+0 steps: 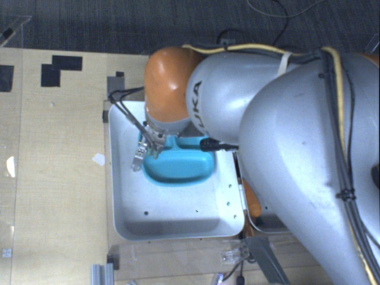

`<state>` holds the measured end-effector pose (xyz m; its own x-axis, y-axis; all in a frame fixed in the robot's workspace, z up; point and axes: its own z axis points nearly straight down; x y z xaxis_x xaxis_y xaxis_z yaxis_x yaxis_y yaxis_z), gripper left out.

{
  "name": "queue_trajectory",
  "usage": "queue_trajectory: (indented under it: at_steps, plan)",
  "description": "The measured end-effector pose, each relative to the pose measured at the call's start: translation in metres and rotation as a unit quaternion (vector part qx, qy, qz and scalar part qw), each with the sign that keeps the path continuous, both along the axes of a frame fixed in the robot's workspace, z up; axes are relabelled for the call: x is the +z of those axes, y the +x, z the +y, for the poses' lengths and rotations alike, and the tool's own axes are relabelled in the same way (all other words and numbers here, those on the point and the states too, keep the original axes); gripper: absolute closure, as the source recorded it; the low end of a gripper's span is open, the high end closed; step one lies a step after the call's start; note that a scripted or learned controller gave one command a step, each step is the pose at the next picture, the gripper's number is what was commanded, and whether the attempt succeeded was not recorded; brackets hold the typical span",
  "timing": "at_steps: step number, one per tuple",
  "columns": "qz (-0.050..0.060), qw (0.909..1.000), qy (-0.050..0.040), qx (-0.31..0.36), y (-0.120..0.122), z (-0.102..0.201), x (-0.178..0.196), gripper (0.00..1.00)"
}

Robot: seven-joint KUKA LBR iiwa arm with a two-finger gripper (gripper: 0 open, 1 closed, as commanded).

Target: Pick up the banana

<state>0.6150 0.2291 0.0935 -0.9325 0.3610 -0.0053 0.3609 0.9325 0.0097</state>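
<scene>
Claw (144, 151) hung low over left bin (178, 224), at left edge of blue dish (178, 168). Dish lay just right of claw and below it, touching or nearly so. Claw state: cannot tell, grey arm (285, 135) and orange band (168, 82) crowded it. Nothing seen clamped. Orange-yellow sliver (253, 202) well right of claw, in right bin (267, 223), mostly under arm; cannot tell whether banana.

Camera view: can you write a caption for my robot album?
Grey arm reaches over the left bin, gripper low beside a blue dish.
</scene>
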Motion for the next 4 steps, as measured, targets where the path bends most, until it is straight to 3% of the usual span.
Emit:
queue_trajectory:
  at_steps: [1,2,3,4]
  plan:
    - [0.006,1.0,0.0007,-0.002,-0.002,0.0,0.009,1.0]
    - [-0.001,1.0,0.0029,-0.001,0.002,0.001,0.015,0.0]
    - [0.016,0.9923,-0.0003,0.123,0.037,-0.036,-0.006,0.0]
    - [0.009,0.9531,-0.0027,0.303,0.046,0.009,-0.003,0.0]
